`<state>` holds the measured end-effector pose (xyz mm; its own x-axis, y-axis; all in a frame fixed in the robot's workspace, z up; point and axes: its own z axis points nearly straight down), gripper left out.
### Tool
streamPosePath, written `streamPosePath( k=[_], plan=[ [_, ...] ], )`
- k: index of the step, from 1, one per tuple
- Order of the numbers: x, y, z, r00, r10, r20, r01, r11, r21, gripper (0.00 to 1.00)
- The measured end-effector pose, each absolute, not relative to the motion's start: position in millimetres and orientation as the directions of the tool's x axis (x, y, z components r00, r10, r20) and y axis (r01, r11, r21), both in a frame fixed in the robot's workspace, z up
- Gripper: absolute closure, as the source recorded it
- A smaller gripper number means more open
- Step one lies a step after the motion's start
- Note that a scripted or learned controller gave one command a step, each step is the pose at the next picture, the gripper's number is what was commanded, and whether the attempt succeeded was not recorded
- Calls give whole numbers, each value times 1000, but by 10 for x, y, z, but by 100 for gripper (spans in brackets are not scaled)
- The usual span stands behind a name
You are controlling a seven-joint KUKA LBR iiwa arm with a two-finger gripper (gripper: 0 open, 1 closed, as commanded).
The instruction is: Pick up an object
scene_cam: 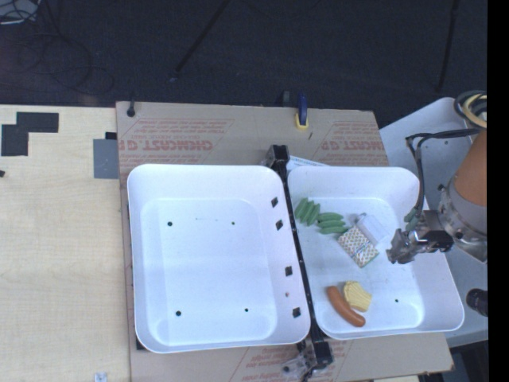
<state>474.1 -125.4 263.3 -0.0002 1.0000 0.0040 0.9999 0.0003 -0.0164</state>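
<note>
The right bin (402, 183) holds a green pea pod (319, 215), a small patterned packet (358, 246) partly in clear wrap, a yellow corn piece (358, 296) and an orange sausage (344, 307). My gripper (400, 251) hangs over the right side of this bin, a short way right of the packet. Nothing shows between its fingers. The arm's orange band (475, 172) is at the right edge.
The left bin (207, 257) sits beside the right one, parted by a black divider with clips (288, 245). Both rest on a cardboard sheet (238, 134) on the wooden bench. A blue and yellow clamp (302, 114) stands at the cardboard's far edge.
</note>
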Motion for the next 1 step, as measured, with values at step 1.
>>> streamPosePath(
  k=[1],
  plan=[
    [4771,-865,4097,-7,1000,-1,1000,7,13,100]
  ],
)
